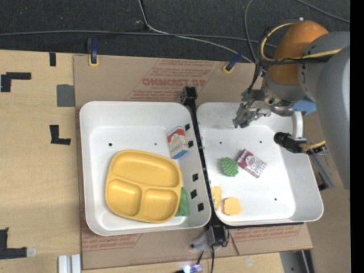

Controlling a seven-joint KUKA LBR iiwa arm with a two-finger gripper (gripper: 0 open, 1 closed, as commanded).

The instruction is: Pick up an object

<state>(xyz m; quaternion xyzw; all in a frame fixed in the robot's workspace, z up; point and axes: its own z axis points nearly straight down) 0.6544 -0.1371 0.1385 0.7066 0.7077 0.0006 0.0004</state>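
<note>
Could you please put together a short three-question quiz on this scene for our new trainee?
1. True or false: the yellow divided tray lies in the left bin.
2. Which lies nearest the green object in the right bin? A) the maroon packet B) the small carton C) the tray
3. Fill in: the gripper hovers over the right bin's ____ edge.

Key: 1 true; 2 A; 3 far

- Green object point(182, 202) mostly hidden beneath the yellow divided plate point(143, 185).
- Arm point(335, 95) cut off by the right edge.
- Small carton point(177, 143) label too small to read.
</note>
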